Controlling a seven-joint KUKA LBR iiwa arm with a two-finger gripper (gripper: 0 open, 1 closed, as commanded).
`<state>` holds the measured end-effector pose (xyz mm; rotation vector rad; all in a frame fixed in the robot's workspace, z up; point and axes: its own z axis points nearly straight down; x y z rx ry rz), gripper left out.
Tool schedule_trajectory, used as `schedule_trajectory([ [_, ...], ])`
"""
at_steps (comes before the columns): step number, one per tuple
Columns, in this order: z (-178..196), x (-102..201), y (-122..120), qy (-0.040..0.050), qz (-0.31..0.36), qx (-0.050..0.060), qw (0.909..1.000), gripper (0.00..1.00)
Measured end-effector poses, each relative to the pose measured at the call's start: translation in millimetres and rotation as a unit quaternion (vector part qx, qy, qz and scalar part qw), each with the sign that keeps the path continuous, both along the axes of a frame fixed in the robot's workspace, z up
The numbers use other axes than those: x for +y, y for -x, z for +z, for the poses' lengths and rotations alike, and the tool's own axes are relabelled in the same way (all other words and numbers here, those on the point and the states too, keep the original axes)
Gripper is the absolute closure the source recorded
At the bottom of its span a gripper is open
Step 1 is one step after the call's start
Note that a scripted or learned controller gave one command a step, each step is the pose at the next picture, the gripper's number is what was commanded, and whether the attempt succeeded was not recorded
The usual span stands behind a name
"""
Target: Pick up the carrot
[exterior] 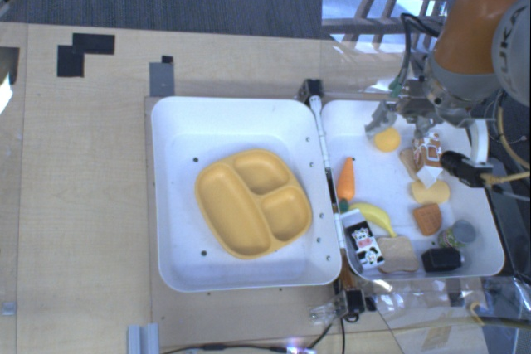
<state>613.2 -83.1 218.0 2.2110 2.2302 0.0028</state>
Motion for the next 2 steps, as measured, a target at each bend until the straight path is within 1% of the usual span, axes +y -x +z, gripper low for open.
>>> schedule_trajectory([
  [1, -129, 1, 8, 0.0000, -0.076, -0.005, 0.9971, 0.00],
  [2, -117, 3, 5, -0.0015, -0.075, -0.008, 0.9972, 1.00],
])
